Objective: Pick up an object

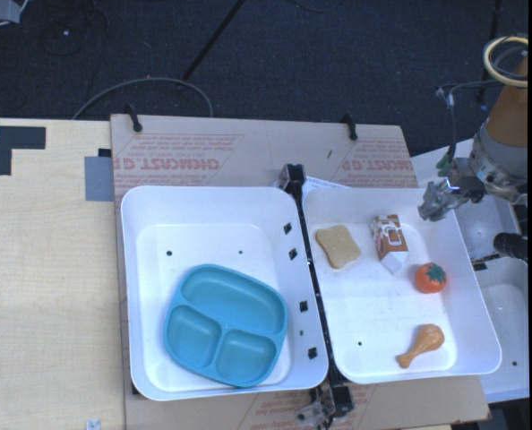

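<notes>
Two shallow white bins side by side on a cardboard sheet [248,155] w/ red print, mirrored/upside down, not fully readable. Left bin [145,213] holds a blue divided tray [226,325], three compartments, lying flat toward the near-right part of the bin. Right bin [481,348] holds four small items, all apart from each other: a tan bread-slice toy [338,245] near the divider, a small carton [390,240] w/ orange-brown & white print (text too small to read) just right of it, an orange tomato-like fruit [431,278] w/ green top further right, and a drumstick toy [421,344] near the front right corner. Black clips [293,179] run along the seam between bins. Gripper [441,197] sits at the far right edge of the right bin, above its rim, well apart from the carton & the fruit; nothing seen between it & the items, nothing seen in it. Can't tell if it's spread or closed, too small/blurred. Arm's orange band [510,115] shows above, w/ a yellowish cable loop [506,59] on top. Light wood bench [42,285] to the left, w/ dark squares [15,146] marked on it; dark carpet & cables behind.
</notes>
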Robot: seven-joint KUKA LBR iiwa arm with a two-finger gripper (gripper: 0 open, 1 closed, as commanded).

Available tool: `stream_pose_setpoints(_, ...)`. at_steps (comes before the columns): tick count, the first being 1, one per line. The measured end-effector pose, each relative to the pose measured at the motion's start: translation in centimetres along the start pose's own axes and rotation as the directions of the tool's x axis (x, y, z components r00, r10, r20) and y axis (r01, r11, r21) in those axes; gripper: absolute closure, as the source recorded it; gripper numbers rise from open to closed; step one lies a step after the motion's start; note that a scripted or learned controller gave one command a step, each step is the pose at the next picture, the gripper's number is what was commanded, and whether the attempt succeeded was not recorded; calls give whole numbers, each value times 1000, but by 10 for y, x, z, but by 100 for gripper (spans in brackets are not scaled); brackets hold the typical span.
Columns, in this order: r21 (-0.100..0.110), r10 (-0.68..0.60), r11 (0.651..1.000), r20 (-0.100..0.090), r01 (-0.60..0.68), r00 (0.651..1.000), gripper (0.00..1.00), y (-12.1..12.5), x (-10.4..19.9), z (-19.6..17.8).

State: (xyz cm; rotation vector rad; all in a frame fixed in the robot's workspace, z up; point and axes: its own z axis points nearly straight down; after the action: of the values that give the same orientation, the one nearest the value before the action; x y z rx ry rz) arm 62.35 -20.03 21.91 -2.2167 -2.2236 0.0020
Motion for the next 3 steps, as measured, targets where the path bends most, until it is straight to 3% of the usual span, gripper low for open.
stream_pose_setpoints(1, 1, -1, 1000, 0, 1, 1000, 100, -7, 5, -50)
stream_pose_setpoints(3, 8, -2, 1000, -2, 2, 1000, 100, -35, 110, -47)
